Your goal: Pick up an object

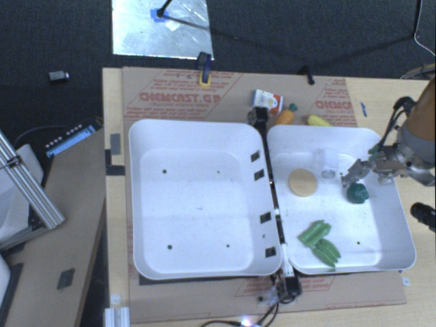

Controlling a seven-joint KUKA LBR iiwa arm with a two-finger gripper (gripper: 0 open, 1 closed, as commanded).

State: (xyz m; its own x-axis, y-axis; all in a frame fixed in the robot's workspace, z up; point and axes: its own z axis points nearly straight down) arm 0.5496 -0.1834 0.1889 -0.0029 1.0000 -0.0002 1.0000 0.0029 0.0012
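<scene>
In the camera view, two white bins sit side by side on the bench. The left bin (197, 196) has bare floor. In the right bin (340, 203), taking its middle as the clock's centre, a tan round disc (303, 182) lies at about ten o'clock, a dark green lumpy object (357, 193) at about two o'clock, and two green pea pods (319, 241) at about seven o'clock. The gripper (355, 172) reaches in from three o'clock and hangs just above the dark green object, at its twelve o'clock; nothing shows between the fingers, and how wide they stand cannot be told.
</scene>
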